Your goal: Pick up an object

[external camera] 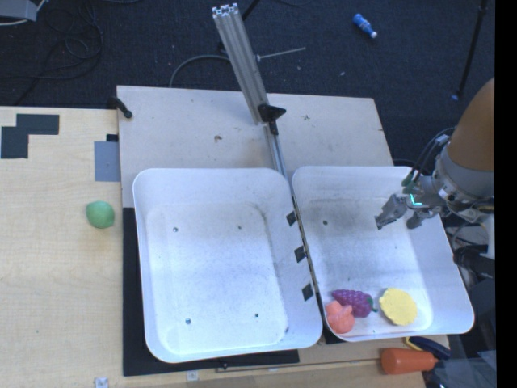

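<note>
My gripper [398,216] hangs over the right part of the right bin [363,186], its two fingers spread apart with nothing between them. At the near end of that bin lie three toys: an orange-red piece [340,318], a purple grape bunch [353,301] and a yellow round piece [398,306]. They are well below the gripper in the view, and apart from it.
The left bin [161,186] stands beside the right one, joined by black clips [300,254]. A green ball [100,214] lies on the wooden bench at the left. An orange object [409,360] lies outside the right bin's near edge. A metal post [245,61] leans behind the bins.
</note>
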Motion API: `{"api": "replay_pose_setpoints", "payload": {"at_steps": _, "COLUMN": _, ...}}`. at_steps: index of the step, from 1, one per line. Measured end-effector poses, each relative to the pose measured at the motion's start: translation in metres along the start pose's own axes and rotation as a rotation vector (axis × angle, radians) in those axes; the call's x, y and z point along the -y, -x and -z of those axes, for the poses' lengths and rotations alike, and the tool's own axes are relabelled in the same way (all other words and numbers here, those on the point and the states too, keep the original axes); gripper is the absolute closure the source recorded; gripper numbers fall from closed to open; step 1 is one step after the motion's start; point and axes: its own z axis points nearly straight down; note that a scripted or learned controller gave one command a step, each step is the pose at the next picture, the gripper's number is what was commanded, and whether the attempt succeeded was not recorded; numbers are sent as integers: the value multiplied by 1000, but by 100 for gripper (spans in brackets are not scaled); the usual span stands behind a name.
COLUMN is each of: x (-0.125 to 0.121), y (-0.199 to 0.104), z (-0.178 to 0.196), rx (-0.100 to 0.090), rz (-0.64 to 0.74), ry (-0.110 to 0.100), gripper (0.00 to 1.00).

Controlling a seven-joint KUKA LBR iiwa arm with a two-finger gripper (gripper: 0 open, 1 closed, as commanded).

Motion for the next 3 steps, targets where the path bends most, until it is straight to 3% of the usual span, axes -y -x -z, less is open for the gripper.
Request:
{"api": "replay_pose_setpoints", "payload": {"at_steps": 1, "x": 0, "y": 0, "z": 0, "rx": 0, "rz": 0, "ry": 0, "gripper": 0}}
{"api": "replay_pose_setpoints", "payload": {"at_steps": 3, "x": 1, "y": -3, "z": -116, "rx": -1, "rz": 0, "ry": -4, "gripper": 0}}
